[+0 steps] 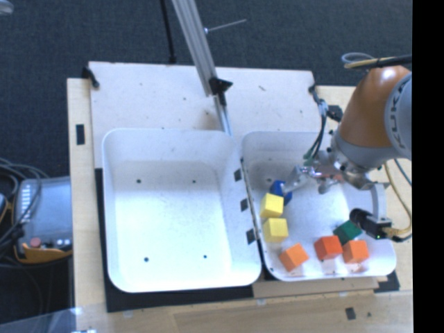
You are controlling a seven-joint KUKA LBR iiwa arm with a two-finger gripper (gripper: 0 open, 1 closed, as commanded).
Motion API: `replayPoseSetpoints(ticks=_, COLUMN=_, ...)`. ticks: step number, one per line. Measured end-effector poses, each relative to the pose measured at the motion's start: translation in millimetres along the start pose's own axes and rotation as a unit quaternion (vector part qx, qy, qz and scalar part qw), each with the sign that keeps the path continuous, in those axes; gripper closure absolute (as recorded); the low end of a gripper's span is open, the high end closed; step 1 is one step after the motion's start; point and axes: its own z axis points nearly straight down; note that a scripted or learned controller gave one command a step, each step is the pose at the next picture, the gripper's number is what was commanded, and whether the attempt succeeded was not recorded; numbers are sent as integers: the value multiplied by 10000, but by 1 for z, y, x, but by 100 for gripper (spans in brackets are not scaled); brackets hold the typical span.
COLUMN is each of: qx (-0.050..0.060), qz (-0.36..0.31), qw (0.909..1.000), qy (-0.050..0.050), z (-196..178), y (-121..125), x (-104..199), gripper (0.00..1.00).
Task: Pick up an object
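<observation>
From my seat, the left bin (173,207) offers a wide bare floor with open passage from every side. The right bin (316,151) is crowded toward 6 o'clock: two yellow blocks (274,216) hug its 9 o'clock wall beside a blue piece (279,188), and orange blocks (326,250) and a green block (347,229) line the front. Its 12 o'clock part lies open, though the arm (371,116) overhangs from 3 o'clock.

The table (80,186) carries 2 shallow white bins side by side, the left bin (173,210) and the right bin (277,148). A white board (159,96) lies along the table's far edge. An aluminium strut (194,37) slants down toward the bins' far rims. Beyond the table's left edge, cables (10,186) and a grey control pendant (45,217) rest on dark carpet (69,19).
</observation>
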Motion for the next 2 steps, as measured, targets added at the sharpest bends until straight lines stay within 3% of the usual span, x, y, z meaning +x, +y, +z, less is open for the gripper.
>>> replayPoseSetpoints(ticks=1, qx=-68, qz=-4, qw=10000, qy=26, z=55, y=3, x=-2, gripper=0)
replayPoseSetpoints(ticks=2, qx=-103, qz=38, qw=9999, qy=11, z=41, y=4, x=-4, gripper=100)
